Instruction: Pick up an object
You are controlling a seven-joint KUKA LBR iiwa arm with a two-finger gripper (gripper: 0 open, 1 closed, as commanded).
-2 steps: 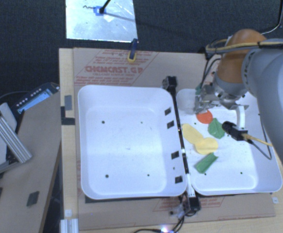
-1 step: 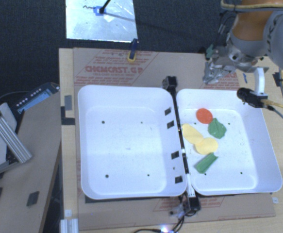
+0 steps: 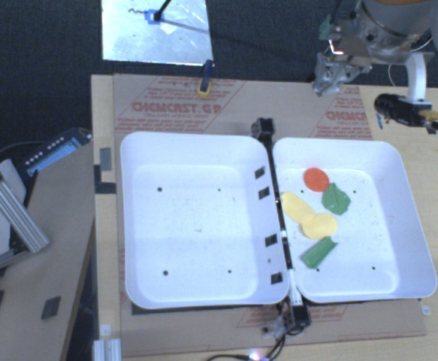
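Objects cluster in the right bin point(image 3: 399, 201) near its left wall: orange disc point(image 3: 315, 178), green lump point(image 3: 336, 199), two yellow pieces point(image 3: 297, 207) point(image 3: 321, 226) touching, green stick point(image 3: 318, 253). "CHEMCAST GP" reads in red on the board point(image 3: 175, 106) covering the surface. Right half of that bin offers open floor. Fingers point(image 3: 330, 81) hang well behind the bin's far rim; whether they're open, I cannot tell.

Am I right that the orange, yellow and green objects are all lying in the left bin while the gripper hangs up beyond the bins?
Not quite. The camera view shows the orange piece, the yellow pieces and the green pieces lying in the right bin, not the left bin. The rest holds: the gripper hangs beyond the bins' far edge.
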